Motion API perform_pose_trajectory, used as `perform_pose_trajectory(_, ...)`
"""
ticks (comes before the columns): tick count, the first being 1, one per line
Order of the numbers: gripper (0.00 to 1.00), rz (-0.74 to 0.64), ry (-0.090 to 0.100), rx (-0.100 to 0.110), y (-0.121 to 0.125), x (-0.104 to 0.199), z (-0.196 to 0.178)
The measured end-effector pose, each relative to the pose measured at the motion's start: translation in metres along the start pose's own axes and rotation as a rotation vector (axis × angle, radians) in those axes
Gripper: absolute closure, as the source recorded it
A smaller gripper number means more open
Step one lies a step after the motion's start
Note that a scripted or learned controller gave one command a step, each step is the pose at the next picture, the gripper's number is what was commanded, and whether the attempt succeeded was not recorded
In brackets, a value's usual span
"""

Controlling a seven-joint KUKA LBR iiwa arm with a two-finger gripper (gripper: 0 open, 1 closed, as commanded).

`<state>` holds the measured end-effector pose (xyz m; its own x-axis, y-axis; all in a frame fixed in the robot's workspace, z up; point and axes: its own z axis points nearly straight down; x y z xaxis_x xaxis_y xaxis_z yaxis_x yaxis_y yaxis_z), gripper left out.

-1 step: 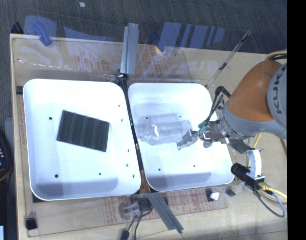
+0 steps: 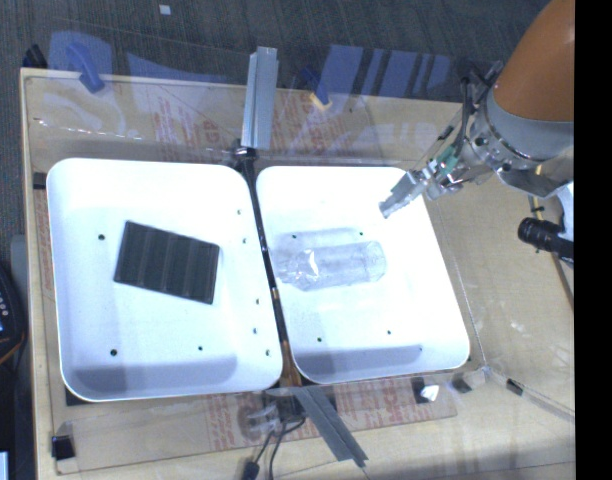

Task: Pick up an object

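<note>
A clear plastic bottle (image 2: 328, 260) lies on its side in the right bin (image 2: 426, 338), near the bin's left wall. A dark ribbed rectangular pad (image 2: 167, 261) lies flat in the left bin (image 2: 76, 358). My gripper (image 2: 396, 202) hangs over the upper right part of the right bin, up and to the right of the bottle and apart from it. Nothing shows between its fingers.
A metal divider bar (image 2: 259, 98) rises at the back between the two bins. Bench surface with taped plastic sheeting runs around the bins. A clamp bracket (image 2: 321, 423) sits at the front edge between them.
</note>
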<state>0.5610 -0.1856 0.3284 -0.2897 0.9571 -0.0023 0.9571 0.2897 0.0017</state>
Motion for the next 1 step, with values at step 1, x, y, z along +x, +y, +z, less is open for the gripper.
perform_pose_trajectory(1, 0.00, 0.206, 0.003, 0.006, -0.0068, 0.0695, 0.0940)
